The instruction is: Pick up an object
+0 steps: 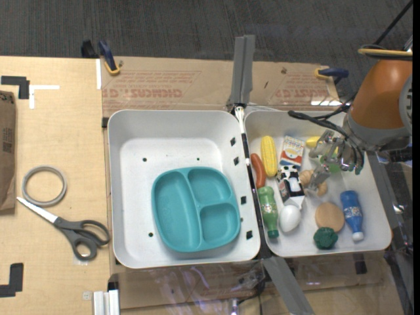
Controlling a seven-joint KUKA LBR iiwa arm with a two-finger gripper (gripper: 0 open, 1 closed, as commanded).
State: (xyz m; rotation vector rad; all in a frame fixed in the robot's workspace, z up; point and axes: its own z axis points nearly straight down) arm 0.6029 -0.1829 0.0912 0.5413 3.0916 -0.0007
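Observation:
My gripper [323, 170] hangs over the middle of the right bin [380, 241], under the arm's orange band [380, 94]. Just below it lie a small brown piece [317, 188] and a tan round bun [329, 216]. To its left are a black-and-white cow-patterned item [289, 176] and a small carton [293, 151]. A yellow corn cob [268, 155], a red sausage [258, 169], a green bottle [268, 210], a white egg [289, 218], a green broccoli piece [325, 239] and a blue bottle [352, 214] also lie in this bin. A yellow piece [314, 140] and something green [336, 167] sit by the gripper body.
The left bin [131, 143] holds a teal divided plate [196, 209]. On the bench at the left lie scissors [69, 228] and a tape ring [44, 185]. A grey post [243, 71] stands behind the bins' shared wall.

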